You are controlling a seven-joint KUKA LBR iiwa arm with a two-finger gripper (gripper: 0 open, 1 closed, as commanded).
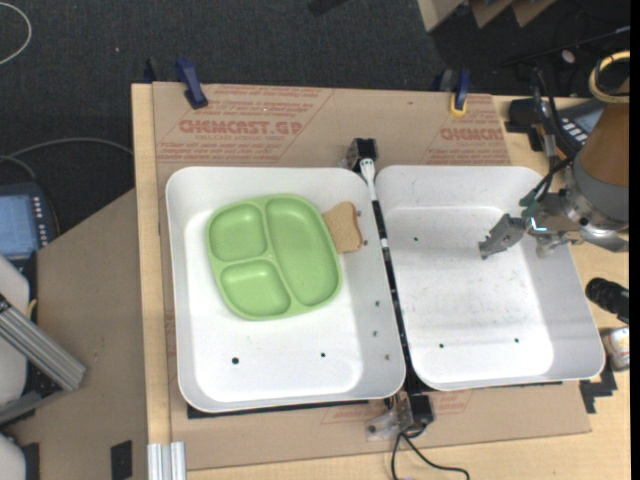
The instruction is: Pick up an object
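A tan, bread-like flat piece (344, 227) lies in the left bin (190, 298), touching the right edge of a green divided plate (274, 256). My gripper (521, 240) hangs over the right part of the right bin (480, 358), well away from both objects. Its two grey fingers (496, 238) stand apart, open, with nothing between them. The arm comes in from the right edge, its wrist covering the bin's far right rim.
A black cable and clip (363, 154) run along the seam between the two bins. Blue clamps (190, 83) hold the cardboard base at the back. Dark fittings (610, 296) sit by the right bin's outer edge.
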